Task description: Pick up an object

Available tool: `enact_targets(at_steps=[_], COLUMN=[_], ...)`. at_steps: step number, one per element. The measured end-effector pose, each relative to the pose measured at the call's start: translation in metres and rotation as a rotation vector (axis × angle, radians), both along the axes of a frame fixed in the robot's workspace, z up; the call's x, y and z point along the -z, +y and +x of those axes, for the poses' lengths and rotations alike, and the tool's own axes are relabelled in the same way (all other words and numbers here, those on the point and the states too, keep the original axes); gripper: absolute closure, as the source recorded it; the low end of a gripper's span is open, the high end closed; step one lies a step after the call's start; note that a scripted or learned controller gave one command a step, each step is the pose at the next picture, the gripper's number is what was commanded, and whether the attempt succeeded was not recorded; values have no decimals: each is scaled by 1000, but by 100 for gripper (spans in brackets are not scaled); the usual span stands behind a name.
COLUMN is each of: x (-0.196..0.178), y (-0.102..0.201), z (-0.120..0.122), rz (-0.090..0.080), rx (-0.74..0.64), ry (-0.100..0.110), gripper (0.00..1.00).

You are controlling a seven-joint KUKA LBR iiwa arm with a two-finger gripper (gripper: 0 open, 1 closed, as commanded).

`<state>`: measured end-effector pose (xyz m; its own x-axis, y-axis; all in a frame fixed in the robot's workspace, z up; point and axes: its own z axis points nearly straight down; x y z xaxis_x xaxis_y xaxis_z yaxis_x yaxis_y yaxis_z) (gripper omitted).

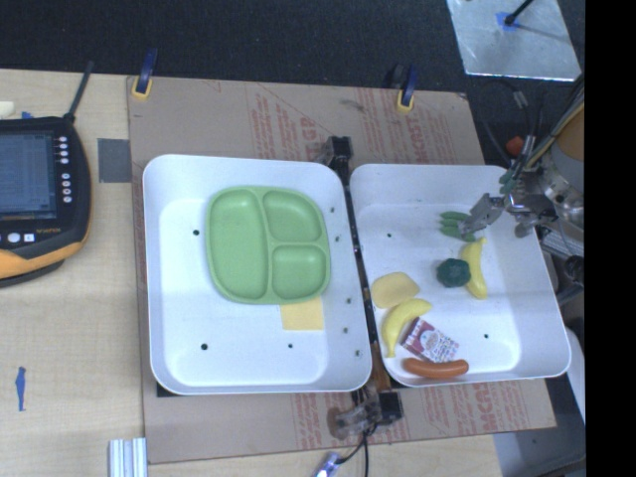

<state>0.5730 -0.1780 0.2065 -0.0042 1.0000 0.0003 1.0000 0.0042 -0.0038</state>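
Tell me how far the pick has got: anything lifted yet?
Nothing looks lifted. The tool sits low at the right bin's far right, over a green item beside the small banana; I cannot tell whether it grips anything. The hot dog and broccoli lie untouched. Grasping and lifting remain.

Worktop point(70, 366): light wood surface. A brown cardboard sheet point(298, 117) lies on it, held at its far edge by 2 clips point(144, 76). On the cardboard, 2 shallow white bins touching side by side: left bin point(179, 356), right bin point(527, 351). Left of the cardboard, a teach pendant point(35, 202) with dark screen. A grey tape patch point(114, 160) lies just beside the cardboard's left edge.
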Motion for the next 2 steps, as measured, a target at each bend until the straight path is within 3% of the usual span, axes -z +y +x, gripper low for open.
enact_targets(at_steps=[1,2], x=[102,115], y=[-4,22], z=[3,-32], rz=[0,0], rx=[-1,0], ry=[3,2], gripper=[0,0])
